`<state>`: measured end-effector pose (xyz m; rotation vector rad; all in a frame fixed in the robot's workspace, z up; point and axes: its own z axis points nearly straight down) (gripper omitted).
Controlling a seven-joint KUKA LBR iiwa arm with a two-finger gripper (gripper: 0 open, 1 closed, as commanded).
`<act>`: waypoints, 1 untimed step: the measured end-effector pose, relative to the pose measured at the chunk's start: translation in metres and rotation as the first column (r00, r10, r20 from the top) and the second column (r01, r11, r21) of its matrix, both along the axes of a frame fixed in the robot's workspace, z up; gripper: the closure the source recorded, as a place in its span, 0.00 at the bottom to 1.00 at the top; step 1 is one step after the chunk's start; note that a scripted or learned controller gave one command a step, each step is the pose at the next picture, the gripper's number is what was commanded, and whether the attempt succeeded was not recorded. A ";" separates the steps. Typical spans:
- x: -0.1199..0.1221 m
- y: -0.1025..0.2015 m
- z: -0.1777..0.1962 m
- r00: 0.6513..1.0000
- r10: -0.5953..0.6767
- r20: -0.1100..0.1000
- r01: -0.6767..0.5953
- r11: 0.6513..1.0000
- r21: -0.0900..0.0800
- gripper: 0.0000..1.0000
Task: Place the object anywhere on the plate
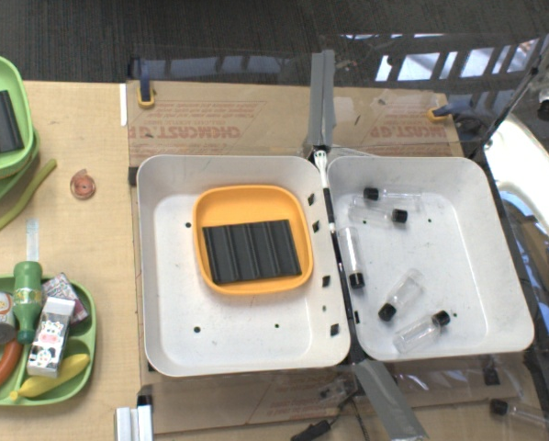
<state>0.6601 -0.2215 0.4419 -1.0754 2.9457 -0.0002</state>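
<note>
1. The clear black-capped vials [398, 297] lay scattered in the right bin [495, 246], well apart from the orange plate [252, 200], which sat left of them in the left bin [164, 274].
2. One vial by the divider [350, 255] ran far-to-near.
3. The gripper's state, and which way the vials lay from it, could not be told.

I've got an orange plate [253, 211] with a dark grey ribbed insert [252, 252], sitting in a white bin [164, 320]. The clear vials [421, 331] next door have black caps.

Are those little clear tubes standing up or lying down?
Lying down: the clear tubes rest on their sides, scattered across the right bin.
</note>
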 end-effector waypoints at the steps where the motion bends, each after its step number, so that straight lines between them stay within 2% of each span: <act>1: 0.000 0.082 0.000 0.984 0.179 -0.003 -0.179 0.984 0.001 1.00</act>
